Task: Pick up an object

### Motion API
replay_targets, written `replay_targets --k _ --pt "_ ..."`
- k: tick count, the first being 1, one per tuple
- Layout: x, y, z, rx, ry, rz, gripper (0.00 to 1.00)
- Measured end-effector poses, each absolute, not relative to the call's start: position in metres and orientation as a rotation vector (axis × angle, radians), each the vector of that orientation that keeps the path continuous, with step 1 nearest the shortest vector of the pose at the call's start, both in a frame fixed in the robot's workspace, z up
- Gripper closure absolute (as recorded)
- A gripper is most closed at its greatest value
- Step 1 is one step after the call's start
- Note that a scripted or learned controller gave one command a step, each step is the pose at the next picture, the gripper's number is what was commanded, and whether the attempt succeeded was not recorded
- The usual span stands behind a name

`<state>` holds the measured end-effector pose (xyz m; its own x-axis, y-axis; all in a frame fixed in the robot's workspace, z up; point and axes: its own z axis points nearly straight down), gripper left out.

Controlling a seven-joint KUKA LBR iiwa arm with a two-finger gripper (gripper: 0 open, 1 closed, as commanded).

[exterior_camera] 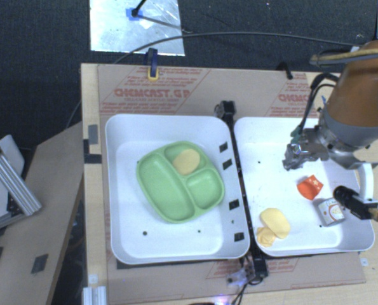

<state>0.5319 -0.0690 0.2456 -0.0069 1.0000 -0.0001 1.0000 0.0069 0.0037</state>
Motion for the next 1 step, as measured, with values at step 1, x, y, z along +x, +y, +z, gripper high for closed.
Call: replay_targets --k 1 --pt "0.5543 -0.0195 0.2346 2.213 2.225 0.004 1.0"
